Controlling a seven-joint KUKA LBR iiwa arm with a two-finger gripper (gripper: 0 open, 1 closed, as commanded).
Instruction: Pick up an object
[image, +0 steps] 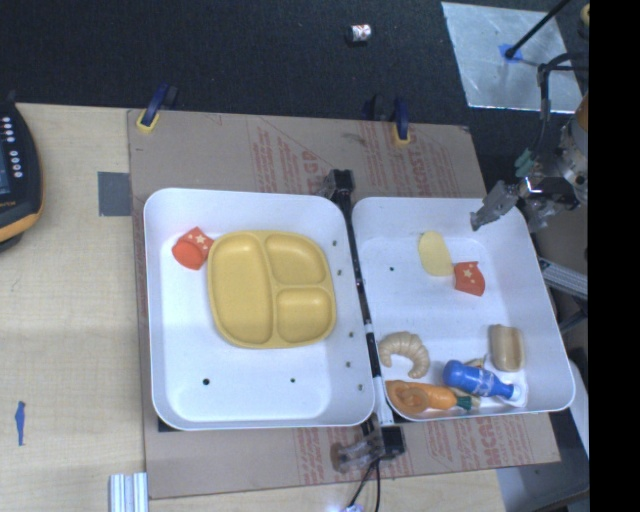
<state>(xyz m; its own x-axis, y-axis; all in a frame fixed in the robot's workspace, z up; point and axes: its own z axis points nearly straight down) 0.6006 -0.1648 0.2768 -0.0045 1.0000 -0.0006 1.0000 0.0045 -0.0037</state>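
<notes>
The right bin (400, 225) holds a pale yellow piece (435, 253), a small red piece (469, 277), a tan croissant (404, 350), a beige bread-like block (506, 347), a blue bottle (480, 380) and an orange item (425, 397). My gripper (510, 210) hangs over that bin's far right corner. It is apart from every object and is closest to the pale yellow piece and the red piece. I see nothing held in it. The arm's wrist is cut off by the view's right side.
The left bin (180, 390) carries a yellow divided plate (272, 288) and a red object (190, 248) at its far left. A raised seam (358, 300) separates the bins. A black-and-orange pendant (15, 170) lies at the bench's left edge.
</notes>
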